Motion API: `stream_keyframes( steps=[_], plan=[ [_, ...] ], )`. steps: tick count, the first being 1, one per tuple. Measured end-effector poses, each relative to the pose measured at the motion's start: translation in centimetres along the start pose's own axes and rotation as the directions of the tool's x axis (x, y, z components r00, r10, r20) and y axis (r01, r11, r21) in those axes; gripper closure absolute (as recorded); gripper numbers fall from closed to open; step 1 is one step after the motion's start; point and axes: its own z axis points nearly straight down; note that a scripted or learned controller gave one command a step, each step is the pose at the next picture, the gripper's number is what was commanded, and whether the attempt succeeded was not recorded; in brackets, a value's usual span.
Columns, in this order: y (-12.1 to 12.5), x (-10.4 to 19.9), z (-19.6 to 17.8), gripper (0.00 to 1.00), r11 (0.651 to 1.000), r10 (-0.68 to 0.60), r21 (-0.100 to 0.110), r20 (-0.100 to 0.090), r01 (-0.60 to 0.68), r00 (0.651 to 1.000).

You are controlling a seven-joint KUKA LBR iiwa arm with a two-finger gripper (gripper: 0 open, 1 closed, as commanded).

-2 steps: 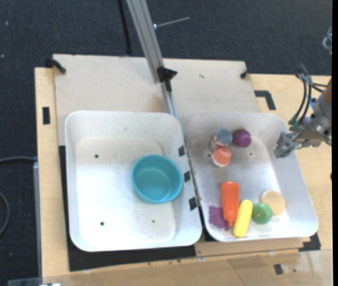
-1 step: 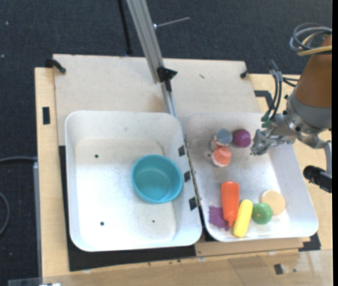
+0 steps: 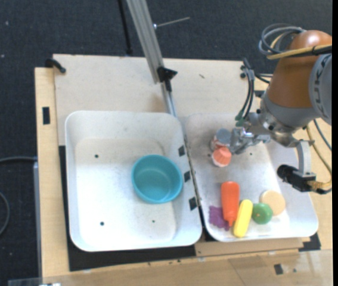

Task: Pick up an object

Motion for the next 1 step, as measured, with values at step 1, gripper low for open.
stream_keyframes(
  steps=[1],
  plan=[
    [1.26,4.21,0.49,1.0,1.0,0.0,-0.001,0.0,0.0,1.0]
  ],
)
